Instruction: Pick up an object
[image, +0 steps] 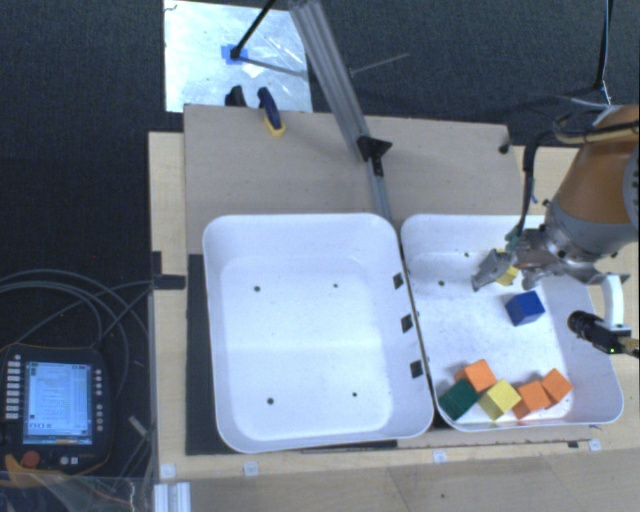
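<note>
While a teach pendant with a lit screen lay among loose cables off the bench's left edge, the left bin sat on the bench with only small dark marks on its floor, and a grey pole slanted down from the top toward the seam between the two bins. To the right, the right bin held the blocks: a green block, an orange block and a yellow block clustered near its front wall, with two more orange blocks just beside them, touching or nearly so. A blue block lay apart, nearer the bin's middle. The gripper hung over the bin's rear half, just above and left of the blue block, with a small yellow block showing between its fingers, which appeared to be closed on it. The arm, its orange band showing, reached in from the right
</note>
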